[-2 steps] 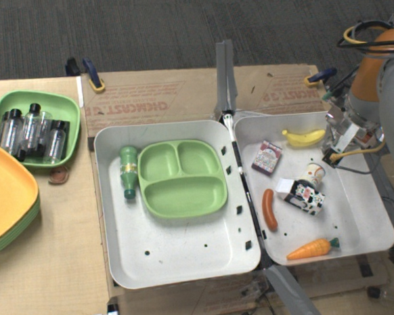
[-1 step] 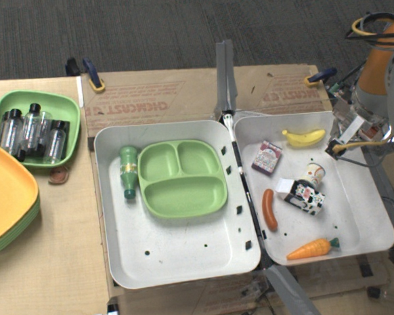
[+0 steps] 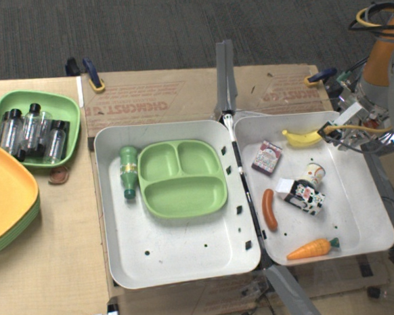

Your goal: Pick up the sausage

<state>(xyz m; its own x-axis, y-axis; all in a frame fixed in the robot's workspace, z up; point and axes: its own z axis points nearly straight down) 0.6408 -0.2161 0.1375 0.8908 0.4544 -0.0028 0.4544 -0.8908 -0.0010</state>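
The sausage, red-brown and short, lies lengthwise near the left wall of the right bin. My gripper hangs over that bin's far right edge, well apart from the sausage and up to its right. It sits partly behind the wrist gear, so its state is unclear. Nothing shows in its grasp.
The right bin also holds a banana, a pink box, a black-and-white toy and a carrot. In the left bin are a green divided plate and a green bottle. A green tray of bottles and yellow plates stand further left.
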